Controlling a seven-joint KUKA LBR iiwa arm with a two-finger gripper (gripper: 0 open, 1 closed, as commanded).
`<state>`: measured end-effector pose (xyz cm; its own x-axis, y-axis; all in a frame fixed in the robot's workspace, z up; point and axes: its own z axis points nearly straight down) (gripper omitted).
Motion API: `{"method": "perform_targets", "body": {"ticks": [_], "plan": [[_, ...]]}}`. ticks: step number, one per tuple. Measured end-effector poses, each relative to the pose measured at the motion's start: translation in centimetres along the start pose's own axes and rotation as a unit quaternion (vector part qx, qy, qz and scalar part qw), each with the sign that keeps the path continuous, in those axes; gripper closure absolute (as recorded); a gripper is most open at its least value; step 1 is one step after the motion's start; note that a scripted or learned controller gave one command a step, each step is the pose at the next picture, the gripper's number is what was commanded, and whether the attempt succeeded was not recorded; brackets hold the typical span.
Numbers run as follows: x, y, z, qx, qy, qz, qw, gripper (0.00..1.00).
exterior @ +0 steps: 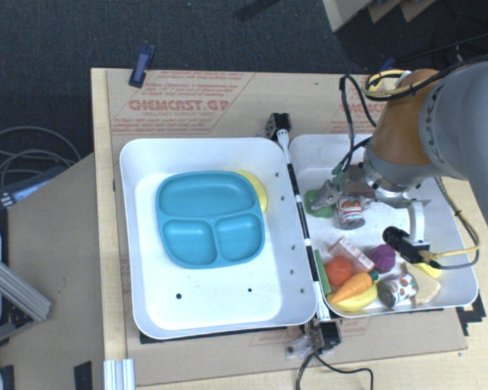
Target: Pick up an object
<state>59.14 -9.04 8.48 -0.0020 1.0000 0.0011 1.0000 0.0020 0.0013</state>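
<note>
The right bin [319,146] holds several toy foods. My gripper [339,194] hangs low over that bin's left middle, at the end of the grey arm with its orange band [403,128]. A small red-and-white can [351,214] lies just below and right of the gripper, touching or nearly touching it. A green piece [315,202] lies just to its left, by the bin's wall. Nearer the front are a red packet [351,251], a purple piece [382,257], an orange carrot [354,285], a red tomato [337,270] and a yellow banana [354,301].
The left bin [220,309] carries a blue divided plate [210,218] with a yellow thing [259,187] poking out from under its right edge. A black-and-yellow cable [423,254] trails from the arm over the right bin's toys. The bins' shared wall [297,210] is close to the gripper's left.
</note>
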Motion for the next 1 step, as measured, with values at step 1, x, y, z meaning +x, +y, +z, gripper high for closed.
{"method": "perform_targets", "body": {"ticks": [1], "plan": [[-0.18, 0.08, -1.12, -0.002, -0.002, 0.001, 1.0, 1.0]]}}
